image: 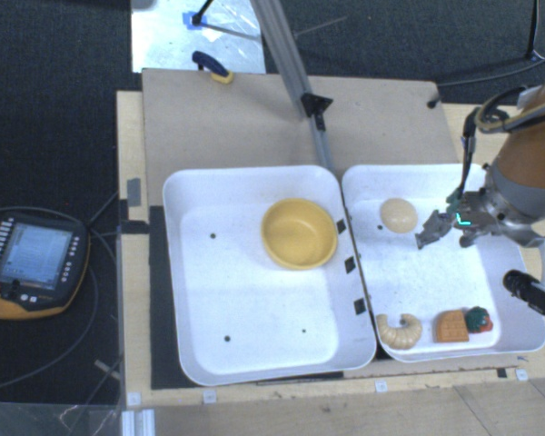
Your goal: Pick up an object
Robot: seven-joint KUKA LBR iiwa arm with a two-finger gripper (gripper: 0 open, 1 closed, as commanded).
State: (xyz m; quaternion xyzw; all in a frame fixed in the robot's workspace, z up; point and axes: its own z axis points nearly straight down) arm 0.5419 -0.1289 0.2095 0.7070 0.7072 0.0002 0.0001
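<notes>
Hovering over the right shallow white plastic bin (527, 334), near its far side: the grey two-finger hand (447, 229), fingers a little apart, nothing between them. Just to the left of the hand, close but not touching: a round pale cream ball-shaped thing (399, 214), likely the one to grab. Along the near side of the same bin: a curved cream croissant-like toy (400, 331), an orange square cracker-like piece (451, 326), and a small green and red lump (478, 319) touching it. In the left white bin (191, 316): a round yellow plastic bowl (299, 232). Could go wrong: round ball rolling away if nudged on one side, or slipping out when squeezed off-centre. Could also bump the bin wall (409, 169), close by on the far side. No readable writing anywhere; the screen on the yellow and grey control pad (29, 264), far left off the tabletop (254, 116), too small to read.
</notes>
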